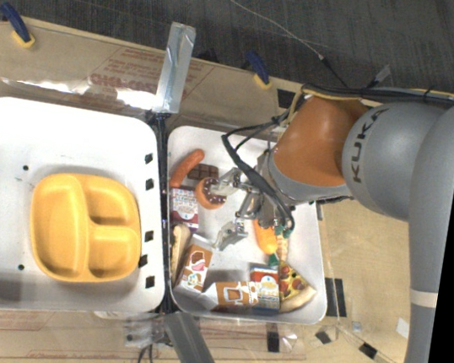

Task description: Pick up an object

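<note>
Arm (368,156) reaches in from the right and hangs over the right bin (313,233), its orange band above the bin's far right part. The gripper (243,217) sits low over the bin's middle, metal fingers (231,235) pointing toward the near edge; nothing shows between them, and whether they stand wide or narrow cannot be told from this slant. Dark cables loop off the wrist toward the bin's far edge.

The right bin holds a crowd of toy food. A sausage (185,167) lies along its left wall near the far corner, with a small brown bar (205,171) beside it and a donut (210,192) just near of that, close to the gripper. A small red box (185,206) lies against the left wall. An orange piece (267,238) lies just right of the fingers. Along the near edge lie cartons (195,267), a brown box (232,293) and a pizza slice (296,286) in the near right corner.

The left bin (12,134) bears a yellow tray (85,226) with compartments, set toward its near edge.
</note>
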